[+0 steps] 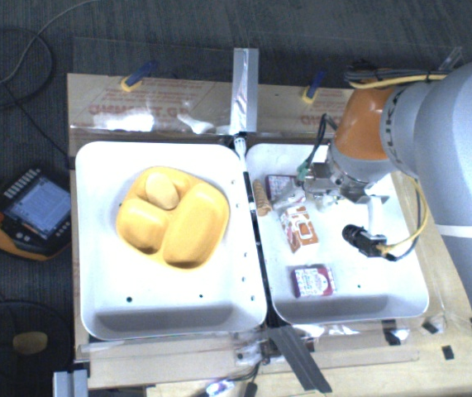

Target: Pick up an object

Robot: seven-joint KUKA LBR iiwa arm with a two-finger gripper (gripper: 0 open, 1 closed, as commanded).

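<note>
Far out to the left of my gripper [314, 180], a handheld controller [33, 209] with a lit blue screen lies on the dark carpet [21, 7], orange edge showing. Beyond it, up top, thin cables [22, 46] loop across the floor. Just behind my gripper, a yellow-and-blue clamp [312, 92] bites the cardboard sheet [169, 106]; its twin [139, 74] sits well off to the left. Between them, a shiny metal strip [245, 89] stands up the middle. Down in the far left corner, a small brown lump [29, 340], too blurred to name.
</note>
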